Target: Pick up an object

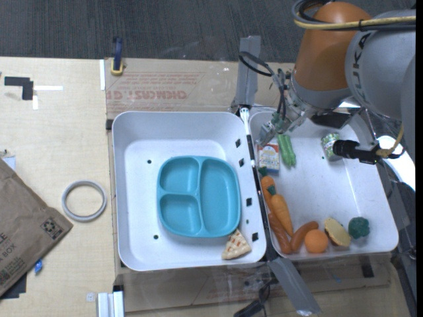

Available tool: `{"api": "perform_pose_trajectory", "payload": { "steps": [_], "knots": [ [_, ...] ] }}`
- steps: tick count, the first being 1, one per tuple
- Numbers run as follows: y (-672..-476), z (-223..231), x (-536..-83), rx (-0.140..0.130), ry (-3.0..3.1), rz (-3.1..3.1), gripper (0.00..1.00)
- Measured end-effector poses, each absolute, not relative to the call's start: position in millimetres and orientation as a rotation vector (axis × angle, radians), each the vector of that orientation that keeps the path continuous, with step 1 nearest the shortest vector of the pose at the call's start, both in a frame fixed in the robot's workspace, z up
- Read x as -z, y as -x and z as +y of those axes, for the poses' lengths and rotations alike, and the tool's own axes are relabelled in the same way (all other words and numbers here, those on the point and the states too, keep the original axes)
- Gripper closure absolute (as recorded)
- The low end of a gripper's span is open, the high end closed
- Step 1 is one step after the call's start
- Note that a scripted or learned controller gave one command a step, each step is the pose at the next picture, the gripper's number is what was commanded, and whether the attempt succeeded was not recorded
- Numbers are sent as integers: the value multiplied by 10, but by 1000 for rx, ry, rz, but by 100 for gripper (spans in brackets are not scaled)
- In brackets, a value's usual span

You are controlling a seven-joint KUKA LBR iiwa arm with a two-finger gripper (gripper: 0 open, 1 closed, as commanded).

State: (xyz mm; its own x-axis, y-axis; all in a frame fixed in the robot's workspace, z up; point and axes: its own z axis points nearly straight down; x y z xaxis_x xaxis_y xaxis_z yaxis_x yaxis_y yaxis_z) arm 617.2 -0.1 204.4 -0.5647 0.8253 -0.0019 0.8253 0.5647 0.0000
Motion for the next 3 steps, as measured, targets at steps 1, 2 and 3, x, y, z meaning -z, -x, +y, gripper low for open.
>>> {"api": "perform_pose_trajectory", "payload": {
  "steps": [1,2,3],
  "knots": [
    [-6296,-787,-2381,0,-1223,2888,100],
    [-6197,-43,-2468,1,-1226,2891,100],
    [-6206,-48,-2559,1,-1224,2889,100]
  ]
}}
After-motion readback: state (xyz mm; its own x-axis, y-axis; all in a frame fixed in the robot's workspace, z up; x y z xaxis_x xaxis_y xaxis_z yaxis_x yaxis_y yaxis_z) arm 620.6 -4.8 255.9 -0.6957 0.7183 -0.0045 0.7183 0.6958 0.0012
